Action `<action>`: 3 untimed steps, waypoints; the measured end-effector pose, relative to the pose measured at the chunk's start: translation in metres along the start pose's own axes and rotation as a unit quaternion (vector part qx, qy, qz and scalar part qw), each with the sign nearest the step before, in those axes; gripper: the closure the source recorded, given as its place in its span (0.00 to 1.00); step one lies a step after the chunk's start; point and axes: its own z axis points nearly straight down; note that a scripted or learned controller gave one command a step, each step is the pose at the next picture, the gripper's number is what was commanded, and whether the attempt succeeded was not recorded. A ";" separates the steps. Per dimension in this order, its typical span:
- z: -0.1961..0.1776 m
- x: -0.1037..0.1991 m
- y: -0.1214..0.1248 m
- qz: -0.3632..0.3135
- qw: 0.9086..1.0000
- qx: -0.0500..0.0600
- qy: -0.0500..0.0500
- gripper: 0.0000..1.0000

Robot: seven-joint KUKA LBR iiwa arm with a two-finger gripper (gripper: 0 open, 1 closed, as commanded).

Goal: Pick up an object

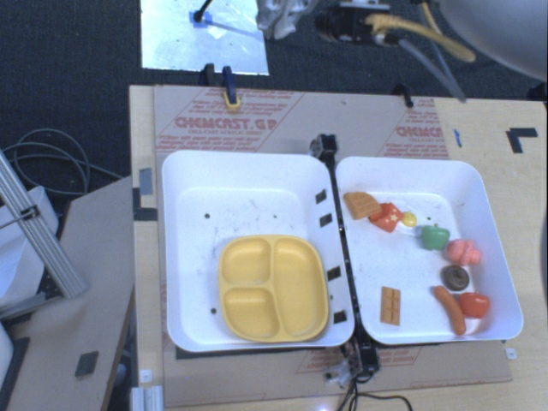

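Observation:
The right bin (488, 221) holds several toy foods. A tan wedge (362, 204) lies at its back left, beside a red piece (386, 217) and a small yellow piece (409, 219). Along the right side sit a green pepper (434, 236), a pink piece (463, 251), a brown round piece (455, 276), an orange sausage (449, 308) and a red tomato (475, 304). A brown wafer (390, 305) lies near the front. My gripper (287, 7) is blurred, far beyond the bins at the top of the view, well away from every object.
The left bin (197, 195) holds a yellow divided plate (274, 287) at its front right. A ridge with black clips (332, 221) separates the two bins. A shiny metal sheet (201, 24) lies on the floor behind the bench. Cables trail at the left.

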 end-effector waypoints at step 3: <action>-0.034 0.001 0.000 -0.005 1.000 -0.003 0.001 1.00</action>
